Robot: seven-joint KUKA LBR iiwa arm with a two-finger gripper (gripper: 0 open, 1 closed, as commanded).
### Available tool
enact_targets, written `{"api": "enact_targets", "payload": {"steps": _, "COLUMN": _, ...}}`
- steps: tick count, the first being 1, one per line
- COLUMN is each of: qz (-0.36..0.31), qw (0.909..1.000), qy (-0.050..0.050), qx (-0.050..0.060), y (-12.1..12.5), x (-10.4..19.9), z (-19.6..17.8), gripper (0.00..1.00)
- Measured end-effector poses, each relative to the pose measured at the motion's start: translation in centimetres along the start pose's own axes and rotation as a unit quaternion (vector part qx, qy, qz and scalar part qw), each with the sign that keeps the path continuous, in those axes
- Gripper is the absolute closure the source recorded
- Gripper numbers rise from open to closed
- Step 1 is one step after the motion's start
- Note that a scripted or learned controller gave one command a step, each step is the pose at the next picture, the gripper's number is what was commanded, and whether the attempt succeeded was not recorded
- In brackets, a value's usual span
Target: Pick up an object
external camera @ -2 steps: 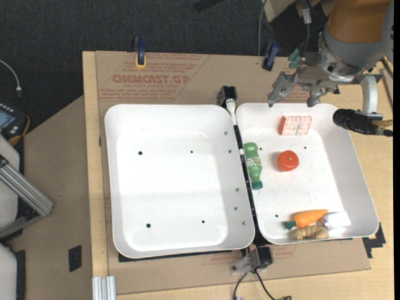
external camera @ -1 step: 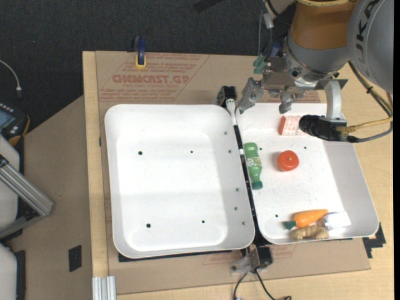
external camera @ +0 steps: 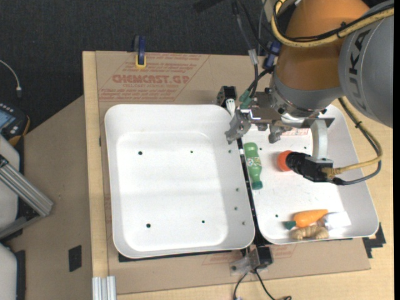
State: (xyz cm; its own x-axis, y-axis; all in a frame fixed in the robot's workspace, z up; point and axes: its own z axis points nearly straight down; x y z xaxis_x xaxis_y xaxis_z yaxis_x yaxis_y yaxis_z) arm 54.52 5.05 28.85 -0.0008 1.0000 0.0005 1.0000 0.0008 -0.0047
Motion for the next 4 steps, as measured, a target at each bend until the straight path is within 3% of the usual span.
{"api": "enact_targets", "payload": {"steps": 1, "qz": -0.001, "qw": 1.0, "qy": -0.001, "qx": -0.006, "y": 8.7, "x": 1.9, "z": 2.0, "gripper": 0.0}}
{"api": "enact_targets", "payload": {"steps": 2, "qz": 0.002, "qw": 1.0, "qy": 0.0, "qx": 0.001, "y": 4.6, "x": -4.8, "z": 6.6, "gripper": 0.0}}
{"api": "enact_targets", "payload": {"steps": 3, "qz": 0.001, "qw": 1.0, "qy": 0.0, "qx": -0.002, "y": 4.8, "x": -4.5, "z": 6.4, "gripper": 0.0}}
{"api": "enact_targets", "payload": {"steps": 4, "qz": 0.0, "qw": 1.0, "qy": 0.0, "qx": -0.001, "y": 5.3, "x": -2.6, "z": 10.5, "gripper": 0.0}}
